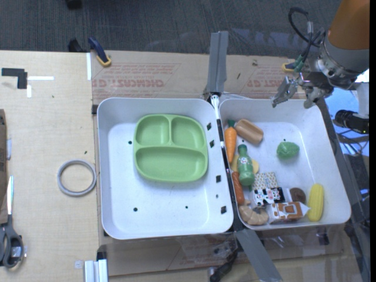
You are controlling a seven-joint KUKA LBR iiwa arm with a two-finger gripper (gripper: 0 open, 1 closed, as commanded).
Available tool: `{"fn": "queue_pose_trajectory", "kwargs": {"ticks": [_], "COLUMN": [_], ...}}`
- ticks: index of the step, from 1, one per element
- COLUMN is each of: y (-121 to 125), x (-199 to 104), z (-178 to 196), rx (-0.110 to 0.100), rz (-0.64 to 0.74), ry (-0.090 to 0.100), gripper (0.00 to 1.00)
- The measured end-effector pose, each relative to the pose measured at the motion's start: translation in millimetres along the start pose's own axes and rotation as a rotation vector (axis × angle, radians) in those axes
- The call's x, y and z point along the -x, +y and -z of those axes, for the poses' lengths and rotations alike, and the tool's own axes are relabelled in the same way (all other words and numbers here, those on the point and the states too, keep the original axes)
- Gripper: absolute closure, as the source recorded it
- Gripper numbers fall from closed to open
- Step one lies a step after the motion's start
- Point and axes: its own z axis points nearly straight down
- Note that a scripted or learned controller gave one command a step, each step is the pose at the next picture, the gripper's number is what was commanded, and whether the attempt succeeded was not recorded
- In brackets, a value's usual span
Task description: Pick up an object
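My gripper (pixel 296 94) hangs over the far right corner of the right bin (pixel 305 119), its two fingers spread open and holding nothing. Below it in that bin lie a hot dog bun (pixel 249 131), an orange carrot (pixel 230 143), a green leafy vegetable (pixel 288 150), a green bottle (pixel 245 166), a yellow corn cob (pixel 316 201), a patterned carton (pixel 267 190), a brown donut (pixel 297 194) and a croissant (pixel 254 216). The gripper is apart from all of them, up and to the right of the green vegetable.
The left bin (pixel 111 175) holds a green divided plate (pixel 171 148). A roll of tape (pixel 77 177) and scissors (pixel 10 242) lie on the bench at left. A grey post (pixel 218 60) stands behind the divider between the bins. Cables run along the right side.
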Motion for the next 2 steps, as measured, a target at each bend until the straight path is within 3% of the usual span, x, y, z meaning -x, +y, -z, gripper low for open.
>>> {"fn": "queue_pose_trajectory", "kwargs": {"ticks": [1, 2], "y": [-48.8, -78.7], "x": [50.7, 53.9], "z": [-143.0, -136.1], "rx": [-0.002, 0.0], "rz": [-0.091, -0.175], "ry": [0.0, 0.001], "gripper": [0.0, 0.0]}}
